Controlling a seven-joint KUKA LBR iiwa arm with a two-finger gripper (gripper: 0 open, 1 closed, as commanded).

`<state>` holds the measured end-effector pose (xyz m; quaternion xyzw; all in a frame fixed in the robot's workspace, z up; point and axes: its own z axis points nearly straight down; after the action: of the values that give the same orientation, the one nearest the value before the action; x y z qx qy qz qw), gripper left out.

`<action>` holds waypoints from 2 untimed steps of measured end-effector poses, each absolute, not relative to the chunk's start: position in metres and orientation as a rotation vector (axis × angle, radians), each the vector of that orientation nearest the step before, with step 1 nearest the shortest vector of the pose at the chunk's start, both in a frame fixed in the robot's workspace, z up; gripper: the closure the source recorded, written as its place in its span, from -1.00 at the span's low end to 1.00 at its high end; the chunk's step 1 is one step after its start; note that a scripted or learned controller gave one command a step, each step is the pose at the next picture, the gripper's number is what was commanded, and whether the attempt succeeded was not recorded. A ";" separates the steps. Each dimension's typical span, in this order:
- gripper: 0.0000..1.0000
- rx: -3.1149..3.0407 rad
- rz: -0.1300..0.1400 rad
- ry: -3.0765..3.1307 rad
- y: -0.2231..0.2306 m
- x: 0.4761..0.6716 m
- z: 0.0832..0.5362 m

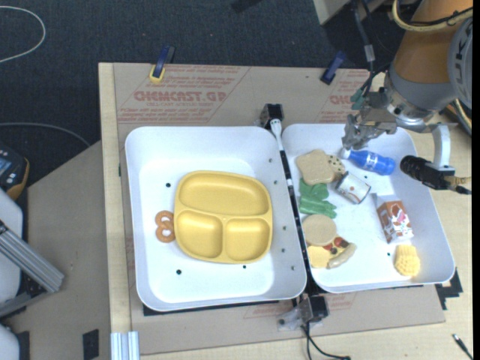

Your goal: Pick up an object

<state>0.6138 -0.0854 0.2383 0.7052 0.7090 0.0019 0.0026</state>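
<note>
My gripper (355,147) hangs over the far part of the right bin (437,235), its tips just left of a blue bottle (373,162) that lies on its side. Nothing shows between the tips. Near them lie a tan toast-shaped piece (316,166) and a small silver can (351,189). Further forward in that bin are a green leafy toy (315,199), a round tan cookie (319,228), a pizza-like slice (335,253), a brown and white carton (394,220) and a yellow corn piece (406,259).
The left bin (142,201) holds a yellow divided plate (223,216) with a small pretzel (164,226) beside its left edge. A black divider clip (271,115) sits between the bins at the back. The arm's black cable fitting (427,172) overhangs the right bin's right side.
</note>
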 end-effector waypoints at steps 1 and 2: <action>1.00 2.214 0.004 2.222 -0.046 0.644 0.216; 1.00 2.219 0.004 2.216 -0.065 0.646 0.227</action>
<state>0.6462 -0.0649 0.2272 0.7075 0.7067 0.0012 0.0028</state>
